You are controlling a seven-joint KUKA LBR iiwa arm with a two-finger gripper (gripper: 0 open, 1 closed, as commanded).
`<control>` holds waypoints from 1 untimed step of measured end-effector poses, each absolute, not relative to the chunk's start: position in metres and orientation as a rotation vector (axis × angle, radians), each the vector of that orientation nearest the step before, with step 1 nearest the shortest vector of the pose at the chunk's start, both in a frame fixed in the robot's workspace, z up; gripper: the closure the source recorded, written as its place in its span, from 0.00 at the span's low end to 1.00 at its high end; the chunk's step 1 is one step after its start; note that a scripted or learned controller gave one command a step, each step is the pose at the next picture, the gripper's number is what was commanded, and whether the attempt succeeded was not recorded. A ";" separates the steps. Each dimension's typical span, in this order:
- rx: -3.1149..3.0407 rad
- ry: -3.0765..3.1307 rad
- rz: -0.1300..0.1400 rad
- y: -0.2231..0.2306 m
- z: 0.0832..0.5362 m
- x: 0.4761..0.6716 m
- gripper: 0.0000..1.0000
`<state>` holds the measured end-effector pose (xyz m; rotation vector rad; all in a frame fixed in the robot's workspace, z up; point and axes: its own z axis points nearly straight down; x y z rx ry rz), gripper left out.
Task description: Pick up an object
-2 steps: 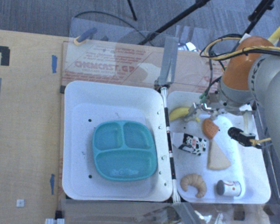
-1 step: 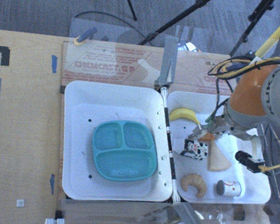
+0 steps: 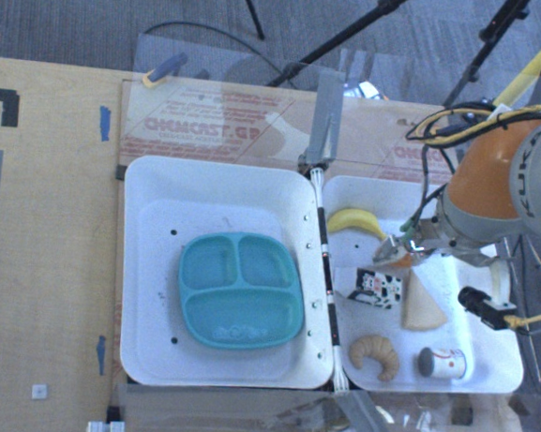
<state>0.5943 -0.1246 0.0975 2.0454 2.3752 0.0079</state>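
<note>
The right bin (image 3: 511, 368) holds a yellow banana (image 3: 355, 221), a black-and-white patterned block (image 3: 378, 288), a pale wedge (image 3: 423, 306), a croissant (image 3: 377, 354) and a small white can (image 3: 441, 363) lying on its side. My gripper (image 3: 407, 247) hangs low over the bin's back middle, just right of the banana and above the patterned block. A small orange thing (image 3: 394, 261) shows right under its tip; whether it is touched or held is unclear. The arm's orange band (image 3: 486, 177) and grey wrist hide the bin's back right corner.
The left bin (image 3: 149, 200) bears a teal divided plate (image 3: 240, 290). A grey divider rail (image 3: 326, 281) runs between the bins. Yellow and black cables (image 3: 448, 122) loop behind the arm. A black fitting (image 3: 477, 304) sticks out at the right bin's right side.
</note>
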 end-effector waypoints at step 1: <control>2.050 2.379 0.002 -0.047 0.185 0.612 1.00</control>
